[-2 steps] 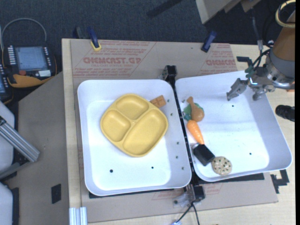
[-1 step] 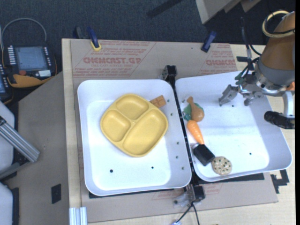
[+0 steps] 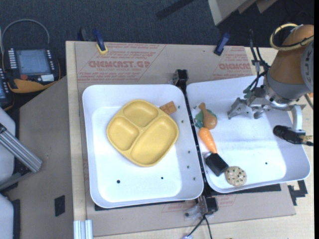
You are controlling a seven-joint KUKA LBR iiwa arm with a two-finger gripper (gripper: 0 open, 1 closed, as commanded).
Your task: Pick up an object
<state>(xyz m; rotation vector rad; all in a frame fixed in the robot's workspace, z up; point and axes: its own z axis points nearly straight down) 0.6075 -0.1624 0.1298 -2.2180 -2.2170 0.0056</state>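
Hovering over the upper part of the right bin (image 3: 279, 171), the gripper (image 3: 245, 108) is being held at the end of the grey arm (image 3: 291, 68), which is reaching in from three o'clock. Whether the gripper is apart or together cannot be told, and nothing is being seen between its tips.

Toward nine o'clock of the gripper, close to the bin's left wall, a small pear-shaped toy with a brown and green body (image 3: 207, 117) is lying on the white floor. Just below it, at six o'clock, an orange carrot (image 3: 208, 140) is lying at a slant, almost touching it. Further toward six o'clock a black block (image 3: 216, 163) is resting, with a round speckled cookie (image 3: 235, 175) just beside it at four o'clock.

Across the divider, the left bin (image 3: 99, 148) is being occupied by a yellow sectioned plate (image 3: 143, 132). A small brown block (image 3: 168, 107) is lying at the plate's one o'clock edge. Both bins are being carried by the worktop (image 3: 79, 73).
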